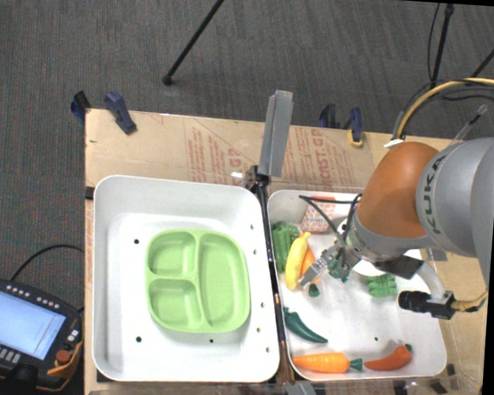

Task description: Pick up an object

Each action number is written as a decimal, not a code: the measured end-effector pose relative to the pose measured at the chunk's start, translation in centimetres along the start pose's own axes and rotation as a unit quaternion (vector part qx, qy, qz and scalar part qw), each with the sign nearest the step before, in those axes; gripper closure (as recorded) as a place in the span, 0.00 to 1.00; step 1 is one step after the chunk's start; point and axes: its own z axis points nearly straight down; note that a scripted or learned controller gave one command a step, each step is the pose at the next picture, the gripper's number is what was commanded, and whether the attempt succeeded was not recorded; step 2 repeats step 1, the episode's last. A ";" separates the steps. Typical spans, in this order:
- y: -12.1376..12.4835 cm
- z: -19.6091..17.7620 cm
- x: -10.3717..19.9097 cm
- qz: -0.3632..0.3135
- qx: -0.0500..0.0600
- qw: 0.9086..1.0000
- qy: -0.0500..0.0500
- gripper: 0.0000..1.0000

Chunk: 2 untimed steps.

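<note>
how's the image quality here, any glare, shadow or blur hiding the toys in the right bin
Camera view: lighting is even and soft, with no harsh glare on the right bin. The arm throws a faint shadow on the bin floor by the gripper, where detail is small and slightly soft. The carrot and banana read sharp enough; the green tray is clear.

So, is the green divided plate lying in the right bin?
No, the green divided plate lies in the left bin, apart from the toy vegetables.
</note>
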 end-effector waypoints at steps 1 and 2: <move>5.0 -9.7 3.7 0.020 -0.004 1.000 -0.002 1.00; 5.0 -9.7 3.7 0.020 -0.004 1.000 -0.002 1.00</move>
